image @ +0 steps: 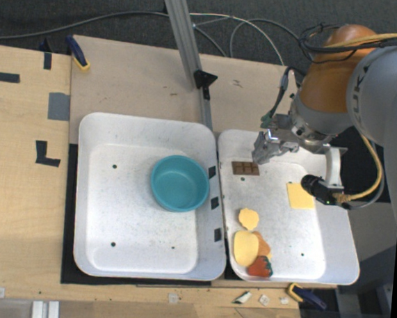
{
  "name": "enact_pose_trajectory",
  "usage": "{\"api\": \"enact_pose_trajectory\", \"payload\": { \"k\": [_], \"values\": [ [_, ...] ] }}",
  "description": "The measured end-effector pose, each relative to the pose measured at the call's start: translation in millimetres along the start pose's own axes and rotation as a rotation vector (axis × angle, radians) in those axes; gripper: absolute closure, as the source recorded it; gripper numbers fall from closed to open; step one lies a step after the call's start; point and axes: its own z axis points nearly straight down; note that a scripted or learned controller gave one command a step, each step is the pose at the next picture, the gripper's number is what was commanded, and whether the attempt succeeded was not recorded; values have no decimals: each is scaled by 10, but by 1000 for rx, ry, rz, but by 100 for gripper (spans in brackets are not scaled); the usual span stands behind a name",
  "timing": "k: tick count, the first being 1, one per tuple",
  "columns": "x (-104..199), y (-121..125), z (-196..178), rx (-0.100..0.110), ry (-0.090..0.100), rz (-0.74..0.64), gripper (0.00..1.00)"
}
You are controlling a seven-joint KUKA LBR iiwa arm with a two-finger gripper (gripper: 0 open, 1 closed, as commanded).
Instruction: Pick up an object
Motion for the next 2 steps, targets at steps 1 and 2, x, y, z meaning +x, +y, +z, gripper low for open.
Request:
{"api": "enact_pose_trajectory", "payload": {
  "k": [1,2],
  "values": [
    [583,-197,-82,1,0,-1,100],
    [1073,-343,30,3,-1,0,100]
  ]
}}
